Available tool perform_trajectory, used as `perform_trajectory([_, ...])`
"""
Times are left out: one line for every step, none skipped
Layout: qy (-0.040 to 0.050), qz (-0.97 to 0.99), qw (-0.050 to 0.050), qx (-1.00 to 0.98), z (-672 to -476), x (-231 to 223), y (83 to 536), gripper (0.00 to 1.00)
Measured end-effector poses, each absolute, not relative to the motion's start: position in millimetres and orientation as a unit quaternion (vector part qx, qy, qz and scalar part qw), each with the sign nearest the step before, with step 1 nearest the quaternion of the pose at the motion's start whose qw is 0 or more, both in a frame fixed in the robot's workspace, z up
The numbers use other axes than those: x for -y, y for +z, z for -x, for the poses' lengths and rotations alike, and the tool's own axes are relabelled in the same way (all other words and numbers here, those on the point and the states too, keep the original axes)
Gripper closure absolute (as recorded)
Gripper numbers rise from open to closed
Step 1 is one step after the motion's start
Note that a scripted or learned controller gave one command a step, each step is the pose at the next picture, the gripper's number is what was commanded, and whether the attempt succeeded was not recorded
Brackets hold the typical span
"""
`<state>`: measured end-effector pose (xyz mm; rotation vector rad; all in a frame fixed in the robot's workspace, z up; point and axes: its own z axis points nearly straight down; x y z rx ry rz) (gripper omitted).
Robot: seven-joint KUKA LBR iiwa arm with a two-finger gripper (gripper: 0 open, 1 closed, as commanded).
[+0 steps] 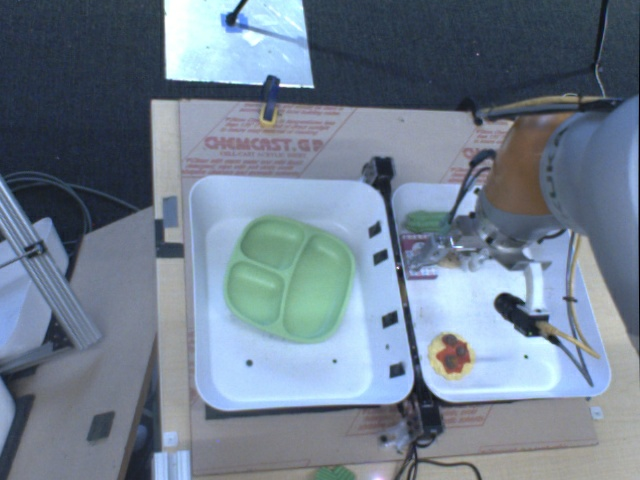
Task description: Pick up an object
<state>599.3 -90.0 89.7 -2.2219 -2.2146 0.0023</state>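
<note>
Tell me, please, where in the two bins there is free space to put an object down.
Left bin: bare strips around the green divided plate, widest along the near edge. Right bin: free floor near the toy pizza; crowded at the far end, where the gripper works beside a green item.

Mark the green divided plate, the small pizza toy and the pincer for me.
green divided plate (290, 279): camera view, middle ridge between its compartments.
small pizza toy (451, 355): camera view, its red-topped centre.
pincer (425, 252): camera view, between its fingertips.
</note>
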Motion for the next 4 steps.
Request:
perform_trajectory([-0.0017, 0.706, -0.003, 0.709, -631.2, 85.1, 90.2, 0.00])
perform_trajectory([-0.0032, 0.705, -0.004, 0.709, -672.6, 84.0, 88.9, 0.00])
perform_trajectory([-0.0047, 0.704, -0.006, 0.710, -673.0, 83.6, 101.3, 1.00])
perform_trajectory([-0.0014, 0.704, 0.000, 0.710, -601.2, 27.3, 188.5, 1.00])
